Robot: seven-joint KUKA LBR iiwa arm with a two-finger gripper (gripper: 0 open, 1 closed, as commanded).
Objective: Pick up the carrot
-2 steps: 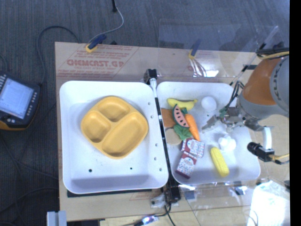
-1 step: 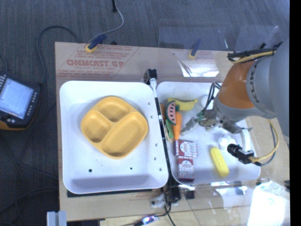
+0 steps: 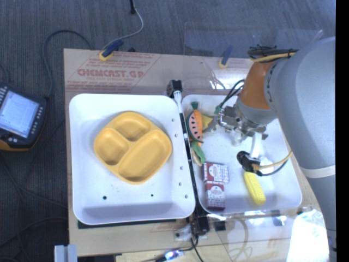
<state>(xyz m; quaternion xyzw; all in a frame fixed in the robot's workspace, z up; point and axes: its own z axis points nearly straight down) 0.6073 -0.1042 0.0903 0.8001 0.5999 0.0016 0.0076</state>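
Camera view: we see the carrot (image 3: 198, 122) in the right bin (image 3: 234, 194), close to its left wall near the far corner and touching a watermelon slice (image 3: 191, 129). The gripper (image 3: 240, 131) hangs just right of it, and we cannot tell whether it is spread or closed. Bare floor separates the red boxes (image 3: 215, 184) from the corn (image 3: 253, 187).

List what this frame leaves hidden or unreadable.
All in the camera view:
- Carrot: small, its lower end blends into the melon slice.
- Red boxes: print too small.
- Right bin: right side covered by the arm.
- Handset: cut by left edge.
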